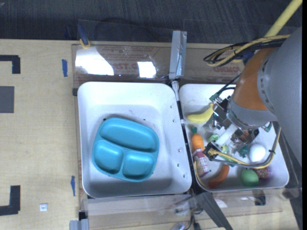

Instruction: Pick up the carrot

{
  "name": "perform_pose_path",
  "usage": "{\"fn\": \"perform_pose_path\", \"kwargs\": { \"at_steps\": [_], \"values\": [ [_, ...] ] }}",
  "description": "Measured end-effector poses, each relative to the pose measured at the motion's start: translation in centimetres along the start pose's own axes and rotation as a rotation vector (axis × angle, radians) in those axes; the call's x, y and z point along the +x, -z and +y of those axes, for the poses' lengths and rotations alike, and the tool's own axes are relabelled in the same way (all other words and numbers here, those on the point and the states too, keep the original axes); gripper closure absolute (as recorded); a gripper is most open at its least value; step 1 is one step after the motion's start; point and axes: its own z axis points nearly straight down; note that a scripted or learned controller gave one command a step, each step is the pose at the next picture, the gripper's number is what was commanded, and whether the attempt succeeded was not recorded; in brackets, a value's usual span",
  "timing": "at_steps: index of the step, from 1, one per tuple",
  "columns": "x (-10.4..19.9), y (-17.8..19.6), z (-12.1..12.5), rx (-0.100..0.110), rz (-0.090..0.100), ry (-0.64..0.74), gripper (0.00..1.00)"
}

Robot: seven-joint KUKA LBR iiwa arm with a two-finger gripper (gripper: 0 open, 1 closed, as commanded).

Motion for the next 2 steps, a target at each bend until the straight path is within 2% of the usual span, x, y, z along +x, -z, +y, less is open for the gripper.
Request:
{"fn": "perform_pose_path", "kwargs": {
  "at_steps": [1,2],
  "values": [
    [-1.4,0.0,-3.5,0.005,-0.003,-0.493,0.00],
    [-3.8,0.0,-0.7,0.005,-0.002,-0.147,0.00]
  ]
}}
